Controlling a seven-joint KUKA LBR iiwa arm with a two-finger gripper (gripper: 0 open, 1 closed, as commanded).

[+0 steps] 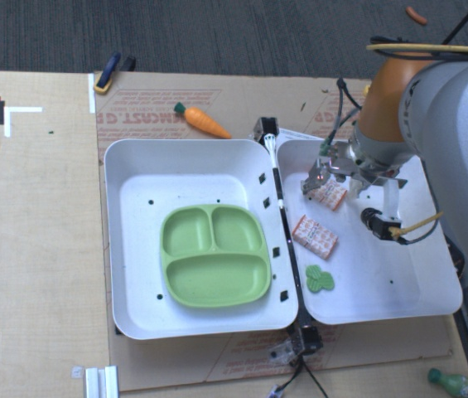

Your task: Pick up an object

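1. The arm (432, 114) reaches in from the right of the frame, over the upper part of the right bin (416, 297).
2. Its gripper (326, 181) hangs low just above a small patterned packet (330, 195); whether the jaws are open or closed on it, I cannot tell.
3. A second patterned packet (315, 236) lies near the bin's left wall, with a green leaf toy (320, 281) below it.
4. The left bin (126, 222) holds a green divided plate (214, 255).
5. An orange carrot (204, 121) lies on the bench (35, 247) above the left bin.
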